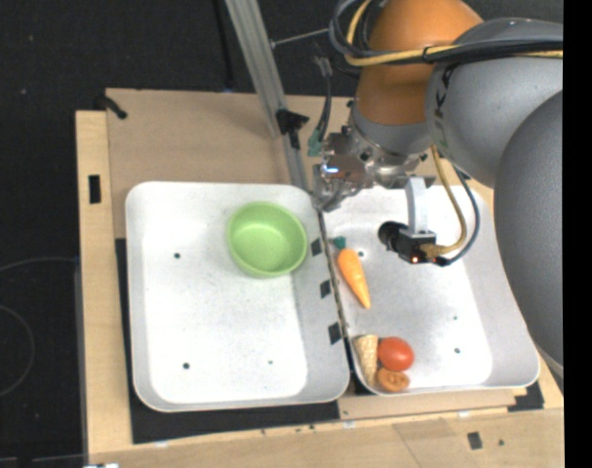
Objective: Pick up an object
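Observation:
An orange carrot (353, 277) lies in the right bin (471, 359) close to its left wall. At that bin's front left corner sit a red tomato (397, 353), a tan bread-like piece (367, 352) and a brown item (391, 380). A green bowl (267, 239) stands in the left bin (217, 359) near its back right. My gripper (331, 195) hangs over the back end of the divide between the bins, above and behind the carrot. Its fingers are too dark and small to read.
A slanted metal pole (261, 66) rises from behind the bins toward the top. The big grey arm (510, 115) with its orange band covers the right bin's back right. A black cable part (408, 242) hangs over the right bin's middle.

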You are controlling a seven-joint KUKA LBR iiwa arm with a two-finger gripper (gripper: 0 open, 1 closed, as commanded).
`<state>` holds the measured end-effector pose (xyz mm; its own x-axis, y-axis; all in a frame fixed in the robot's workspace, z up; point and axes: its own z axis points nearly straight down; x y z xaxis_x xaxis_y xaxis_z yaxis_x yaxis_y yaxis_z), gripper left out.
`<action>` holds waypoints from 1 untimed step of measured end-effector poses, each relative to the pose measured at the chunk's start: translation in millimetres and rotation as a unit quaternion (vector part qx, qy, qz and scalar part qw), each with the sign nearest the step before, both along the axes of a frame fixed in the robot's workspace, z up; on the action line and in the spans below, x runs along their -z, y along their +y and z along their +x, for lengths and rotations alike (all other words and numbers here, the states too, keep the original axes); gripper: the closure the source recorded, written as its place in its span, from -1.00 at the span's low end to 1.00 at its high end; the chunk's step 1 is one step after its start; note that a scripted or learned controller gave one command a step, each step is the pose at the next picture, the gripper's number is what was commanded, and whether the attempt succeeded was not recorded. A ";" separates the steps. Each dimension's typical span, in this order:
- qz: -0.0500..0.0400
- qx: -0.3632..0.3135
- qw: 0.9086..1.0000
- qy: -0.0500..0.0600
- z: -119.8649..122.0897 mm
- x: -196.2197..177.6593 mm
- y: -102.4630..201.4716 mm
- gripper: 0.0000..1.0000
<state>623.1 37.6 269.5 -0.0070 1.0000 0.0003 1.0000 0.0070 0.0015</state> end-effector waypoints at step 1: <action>0.000 0.001 1.000 0.000 26.3 23.3 43.7 1.00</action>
